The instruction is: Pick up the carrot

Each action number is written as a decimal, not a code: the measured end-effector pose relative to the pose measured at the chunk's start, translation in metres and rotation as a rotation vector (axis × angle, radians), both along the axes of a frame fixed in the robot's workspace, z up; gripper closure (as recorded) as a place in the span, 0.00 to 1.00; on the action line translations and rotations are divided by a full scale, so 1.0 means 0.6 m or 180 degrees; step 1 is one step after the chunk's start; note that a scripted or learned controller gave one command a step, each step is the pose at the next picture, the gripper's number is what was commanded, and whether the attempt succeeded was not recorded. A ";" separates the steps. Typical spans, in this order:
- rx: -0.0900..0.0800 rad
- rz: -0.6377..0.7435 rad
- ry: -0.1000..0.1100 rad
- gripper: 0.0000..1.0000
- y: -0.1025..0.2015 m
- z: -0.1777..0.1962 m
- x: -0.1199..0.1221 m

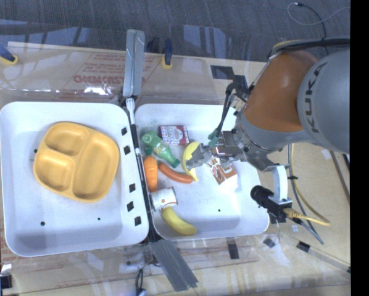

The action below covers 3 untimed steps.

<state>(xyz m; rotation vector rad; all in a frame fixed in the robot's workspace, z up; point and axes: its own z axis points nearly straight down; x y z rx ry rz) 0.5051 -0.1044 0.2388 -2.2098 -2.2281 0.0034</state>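
Two white bins sit side by side. Nearest, at lower centre, a banana [179,222] lies in the right bin [246,224]. Mid-frame, the carrot [175,174] rests flat just beside the gripper [200,156], apparently untouched; whether the gripper is released or clenched cannot be told. A second orange piece [150,172] hugs the divider wall. Left, a yellow plate [77,160] occupies its own bin. Farther up, the arm [295,97] hides the bin's right rim.

Pincer [200,155] above carrot [175,174], right bin [246,217]
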 end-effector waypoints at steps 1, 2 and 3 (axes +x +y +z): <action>-0.0007 -0.0678 -0.0006 0.00 0.101 0.046 0.027; -0.0007 -0.1020 0.0004 0.00 0.168 -0.043 -0.003; -0.0011 -0.1953 0.0004 0.00 -0.035 -0.114 0.053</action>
